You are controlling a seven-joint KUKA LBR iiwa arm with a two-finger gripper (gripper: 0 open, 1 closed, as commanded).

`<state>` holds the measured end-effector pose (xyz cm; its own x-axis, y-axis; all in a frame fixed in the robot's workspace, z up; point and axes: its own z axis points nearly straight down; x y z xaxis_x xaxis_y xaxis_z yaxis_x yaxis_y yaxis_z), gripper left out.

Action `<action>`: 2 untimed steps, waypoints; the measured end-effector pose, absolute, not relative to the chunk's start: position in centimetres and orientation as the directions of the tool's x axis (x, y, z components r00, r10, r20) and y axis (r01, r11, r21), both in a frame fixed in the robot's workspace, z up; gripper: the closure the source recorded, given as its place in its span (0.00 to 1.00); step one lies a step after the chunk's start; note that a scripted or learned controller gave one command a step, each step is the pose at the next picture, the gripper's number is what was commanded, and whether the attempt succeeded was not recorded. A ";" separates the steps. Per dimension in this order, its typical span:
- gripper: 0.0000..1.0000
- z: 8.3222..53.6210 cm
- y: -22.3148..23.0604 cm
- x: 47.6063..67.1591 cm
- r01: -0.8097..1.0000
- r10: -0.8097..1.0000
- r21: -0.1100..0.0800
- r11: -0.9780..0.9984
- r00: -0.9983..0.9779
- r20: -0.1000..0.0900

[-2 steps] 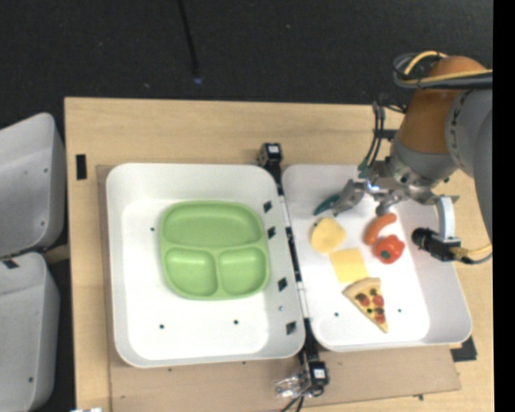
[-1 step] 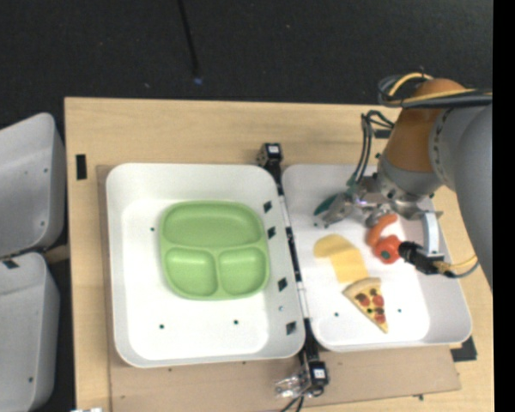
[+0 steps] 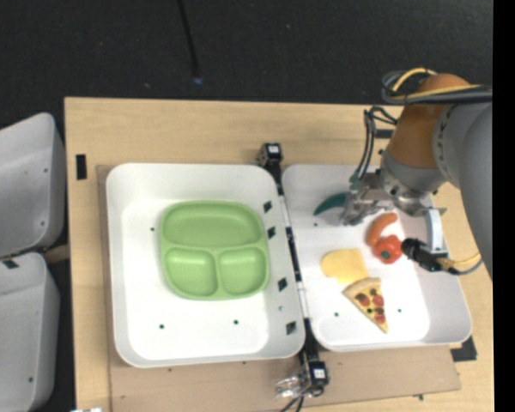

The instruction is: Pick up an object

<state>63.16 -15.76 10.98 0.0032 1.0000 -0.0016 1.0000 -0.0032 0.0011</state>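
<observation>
The right bin (image 3: 412, 329) holds a pizza slice (image 3: 367, 302), a yellow cheese-like piece (image 3: 343, 264), a red-orange pepper or tomato (image 3: 384, 236) and a dark green item (image 3: 331, 202). My gripper (image 3: 360, 206) hangs low over the bin's back part, just right of the green item and up-left of the red piece. No object shows between its fingers.
The left bin (image 3: 137, 316) carries a green divided plate (image 3: 214, 249). A ridge with black clips (image 3: 287, 264) separates the bins. The arm's grey body and orange band (image 3: 421, 136) cover the right bin's back right. White chairs (image 3: 17, 204) stand to the left of the bench.
</observation>
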 end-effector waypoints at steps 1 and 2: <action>1.00 15.3 -16.0 63.6 1.000 1.000 0.004 -0.001 0.001 0.000; 1.00 19.5 -16.1 63.9 1.000 1.000 0.004 0.002 -0.002 -0.001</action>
<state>63.88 -16.07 19.53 -0.0023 1.0000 -0.0006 1.0000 0.0023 0.0043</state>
